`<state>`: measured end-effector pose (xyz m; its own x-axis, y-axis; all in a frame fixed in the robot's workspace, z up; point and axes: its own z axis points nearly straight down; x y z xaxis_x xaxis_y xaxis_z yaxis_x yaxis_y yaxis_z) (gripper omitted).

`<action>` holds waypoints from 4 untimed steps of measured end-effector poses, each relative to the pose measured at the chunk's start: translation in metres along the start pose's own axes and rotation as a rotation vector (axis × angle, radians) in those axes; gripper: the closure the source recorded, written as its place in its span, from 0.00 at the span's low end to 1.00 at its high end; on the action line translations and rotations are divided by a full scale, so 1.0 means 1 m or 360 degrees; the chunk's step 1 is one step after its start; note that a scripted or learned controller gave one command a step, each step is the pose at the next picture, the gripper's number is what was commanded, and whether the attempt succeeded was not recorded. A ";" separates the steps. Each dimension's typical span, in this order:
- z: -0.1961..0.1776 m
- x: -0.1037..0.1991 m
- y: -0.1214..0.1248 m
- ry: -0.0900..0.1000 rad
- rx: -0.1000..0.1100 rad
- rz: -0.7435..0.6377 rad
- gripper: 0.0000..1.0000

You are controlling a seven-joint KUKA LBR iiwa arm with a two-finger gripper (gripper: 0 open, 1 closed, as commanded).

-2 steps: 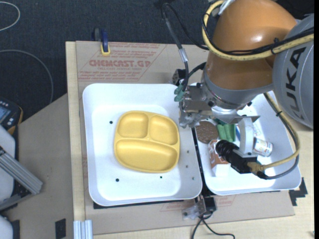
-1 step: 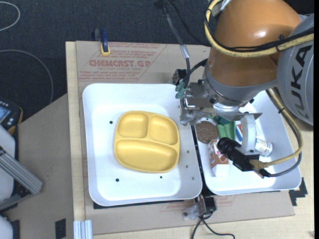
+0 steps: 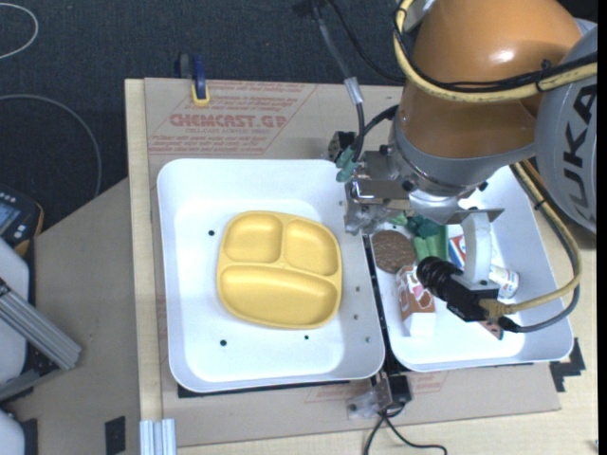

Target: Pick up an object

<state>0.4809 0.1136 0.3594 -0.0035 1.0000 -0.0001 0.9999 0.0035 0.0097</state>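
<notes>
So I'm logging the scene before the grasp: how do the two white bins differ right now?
The left bin holds a single yellow divided plate, in full view; the right bin holds a clutter of small items. The arm hangs over the right bin and hides much of it, while the left bin lies uncovered. Both are shallow, white and side by side.

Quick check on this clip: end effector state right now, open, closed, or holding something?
End effector: cannot be told; the arm's own wrist covers it as it hangs over the clutter in the right bin.
</notes>
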 end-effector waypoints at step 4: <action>0.053 -0.038 -0.003 -0.0004 0.0034 0.0014 1.00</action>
